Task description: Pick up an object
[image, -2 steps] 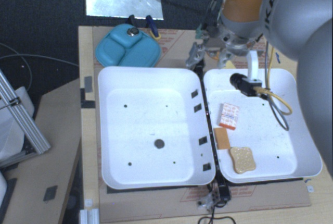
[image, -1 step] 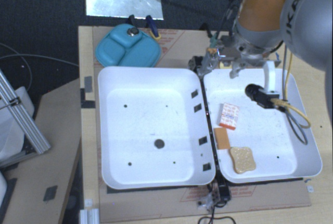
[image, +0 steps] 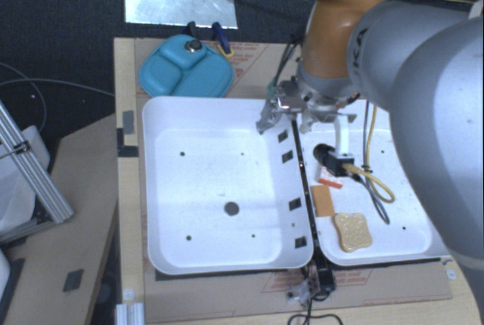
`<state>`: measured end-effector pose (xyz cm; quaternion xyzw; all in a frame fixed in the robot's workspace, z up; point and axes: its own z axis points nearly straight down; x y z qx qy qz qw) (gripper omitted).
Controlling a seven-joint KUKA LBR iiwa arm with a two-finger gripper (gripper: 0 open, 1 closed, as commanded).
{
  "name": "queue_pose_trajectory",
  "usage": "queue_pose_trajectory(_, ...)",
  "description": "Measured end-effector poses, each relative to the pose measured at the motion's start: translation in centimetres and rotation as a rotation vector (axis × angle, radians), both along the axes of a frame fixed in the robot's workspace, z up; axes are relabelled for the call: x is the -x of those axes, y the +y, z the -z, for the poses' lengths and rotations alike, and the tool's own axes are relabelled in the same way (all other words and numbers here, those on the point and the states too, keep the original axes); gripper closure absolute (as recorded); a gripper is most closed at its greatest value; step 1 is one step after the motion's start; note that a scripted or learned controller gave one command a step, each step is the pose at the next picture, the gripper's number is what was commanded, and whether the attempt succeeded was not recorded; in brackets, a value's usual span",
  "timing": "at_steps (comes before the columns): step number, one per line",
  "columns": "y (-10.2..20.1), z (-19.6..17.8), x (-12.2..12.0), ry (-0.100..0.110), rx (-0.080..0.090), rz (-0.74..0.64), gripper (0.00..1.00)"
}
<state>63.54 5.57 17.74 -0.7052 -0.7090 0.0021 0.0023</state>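
While poised with the gripper [image: 301, 113] above the far end of the divider [image: 306, 195], showed nothing held (grip width impossible to tell). Sat at the approach step. Needed next: lowering onto the toast-shaped piece [image: 352, 230] lying near the front of the right bin [image: 397, 240].

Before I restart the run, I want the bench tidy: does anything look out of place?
A blue dish lies outside the bins, on the bench behind the left bin, while the toast, card and disc lie inside bins.
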Motion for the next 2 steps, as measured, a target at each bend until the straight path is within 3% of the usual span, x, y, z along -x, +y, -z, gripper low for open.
queue_pose_trajectory(1,7.1,9.6,-3.4,-0.01,-0.002,-0.004,0.0)
queue_pose_trajectory(2,13.3,-3.5,-1.6,-0.019,-0.006,-0.005,0.0)
